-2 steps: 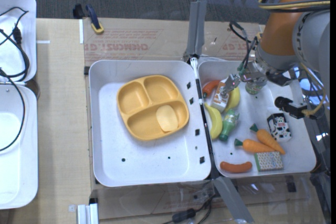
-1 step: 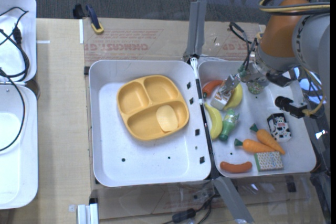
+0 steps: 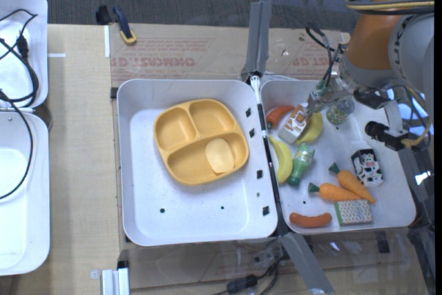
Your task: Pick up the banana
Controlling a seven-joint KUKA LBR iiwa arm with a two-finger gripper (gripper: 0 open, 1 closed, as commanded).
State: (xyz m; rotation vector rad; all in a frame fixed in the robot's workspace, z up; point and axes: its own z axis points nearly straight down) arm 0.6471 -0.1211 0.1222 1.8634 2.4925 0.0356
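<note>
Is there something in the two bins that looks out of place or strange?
Nothing looks spilled or broken. The right bin is crowded: a carton lies on one banana, and a green bottle leans against another. The left bin holds a yellow plate set askew.

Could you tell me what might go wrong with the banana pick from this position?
1. The banana lies against the right bin's left wall with a green bottle touching it, so the fingers may have little room.
2. The gripper hovers over a crowded cluster: a small carton and a second yellow piece. It could grab the wrong thing.
</note>
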